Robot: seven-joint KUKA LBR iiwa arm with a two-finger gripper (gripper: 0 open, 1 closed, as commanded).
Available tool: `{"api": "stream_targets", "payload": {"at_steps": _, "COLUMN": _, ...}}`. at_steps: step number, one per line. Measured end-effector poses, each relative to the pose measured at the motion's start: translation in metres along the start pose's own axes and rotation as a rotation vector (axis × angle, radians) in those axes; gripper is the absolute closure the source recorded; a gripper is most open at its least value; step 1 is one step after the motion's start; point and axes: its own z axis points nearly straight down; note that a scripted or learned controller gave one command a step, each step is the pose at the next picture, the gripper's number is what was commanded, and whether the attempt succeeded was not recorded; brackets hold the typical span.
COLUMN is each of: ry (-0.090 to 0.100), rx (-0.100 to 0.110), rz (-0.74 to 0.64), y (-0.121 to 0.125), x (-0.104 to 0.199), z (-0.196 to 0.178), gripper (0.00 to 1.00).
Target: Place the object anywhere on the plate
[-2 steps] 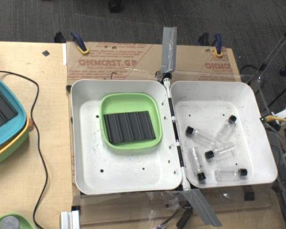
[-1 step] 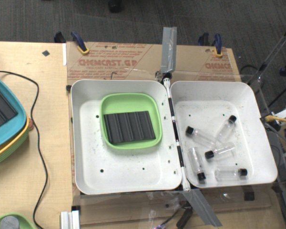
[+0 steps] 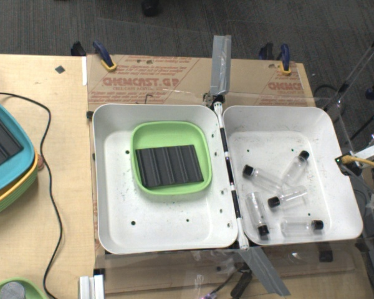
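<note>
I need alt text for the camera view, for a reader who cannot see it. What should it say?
Two shallow white bins sit side by side on a bench: the left bin holds a green plate with a dark ribbed insert, and the right bin holds several clear vials with black caps lying scattered.

A single fixed camera looks down at a slant from above the bench [image 3: 43,167]. Both white bins [image 3: 112,229] fill the frame's centre, floor [image 3: 174,11] visible along the top.
</note>
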Motion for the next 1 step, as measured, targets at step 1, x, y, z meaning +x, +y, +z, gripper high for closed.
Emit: {"api": "stream_targets", "payload": {"at_steps": 1, "ry": 0.002, "rx": -0.001, "rz": -0.002, "y": 0.0005, "x": 0.0002, "z": -0.0064, "gripper": 0.0}}
